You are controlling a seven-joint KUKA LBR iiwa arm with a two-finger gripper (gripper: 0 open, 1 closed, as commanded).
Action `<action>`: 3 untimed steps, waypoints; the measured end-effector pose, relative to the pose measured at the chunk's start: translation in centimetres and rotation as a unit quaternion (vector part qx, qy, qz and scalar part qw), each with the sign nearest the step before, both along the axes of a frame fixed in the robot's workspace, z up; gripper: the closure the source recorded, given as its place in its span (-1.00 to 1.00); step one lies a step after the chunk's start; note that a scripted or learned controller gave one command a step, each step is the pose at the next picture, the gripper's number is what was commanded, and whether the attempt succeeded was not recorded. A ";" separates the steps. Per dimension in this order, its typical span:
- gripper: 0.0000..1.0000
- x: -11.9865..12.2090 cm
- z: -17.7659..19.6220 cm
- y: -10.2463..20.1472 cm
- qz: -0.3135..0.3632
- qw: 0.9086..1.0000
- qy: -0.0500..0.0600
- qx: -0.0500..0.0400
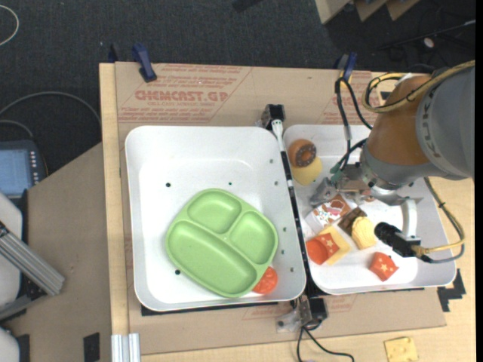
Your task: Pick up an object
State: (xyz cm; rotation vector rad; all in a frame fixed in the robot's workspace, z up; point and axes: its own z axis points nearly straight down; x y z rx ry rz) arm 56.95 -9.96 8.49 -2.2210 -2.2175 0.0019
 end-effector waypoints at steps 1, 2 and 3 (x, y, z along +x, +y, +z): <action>-1.00 0.0 0.0 0.7 0.001 1.000 0.000 0.000; -1.00 0.2 0.0 0.6 0.000 1.000 -0.002 -0.001; 1.00 0.3 1.0 0.6 0.000 1.000 -0.003 -0.001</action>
